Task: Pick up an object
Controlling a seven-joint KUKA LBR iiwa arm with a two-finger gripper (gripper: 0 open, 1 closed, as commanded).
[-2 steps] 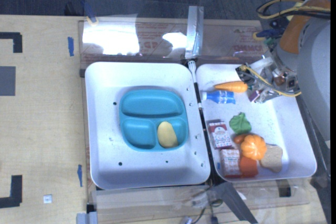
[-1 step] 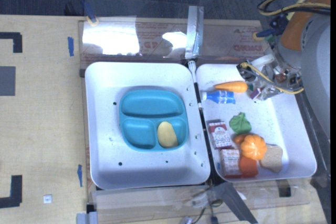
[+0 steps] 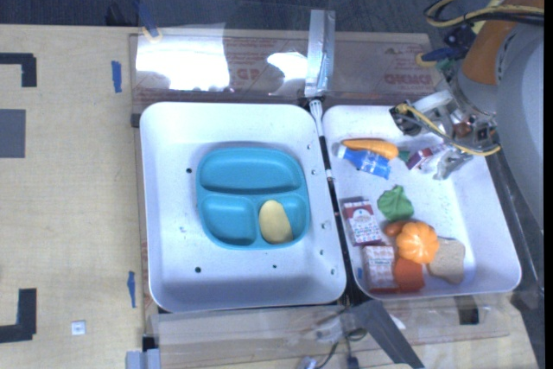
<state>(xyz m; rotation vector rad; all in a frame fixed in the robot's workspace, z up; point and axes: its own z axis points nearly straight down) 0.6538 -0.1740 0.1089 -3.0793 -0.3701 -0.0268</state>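
You had two bins side by side on the tabletop [image 3: 60, 229]. The left bin [image 3: 164, 255] held a divided tray [image 3: 226, 177] at its middle, and a potato-shaped piece [image 3: 275, 221] lay in the tray's near right compartment. The right bin [image 3: 488, 229] held the rest: a carrot-shaped piece [image 3: 370, 147] at the back, lying on a small packet [image 3: 366, 162]; a leafy piece [image 3: 396, 203] near the centre; a small carton [image 3: 358, 220] to its left; a round fruit [image 3: 416, 242] nearer you, with a bread slice [image 3: 448, 260] touching its right and a second carton [image 3: 378, 265] to its left. The tool [image 3: 445, 147] was over that bin's back right corner.
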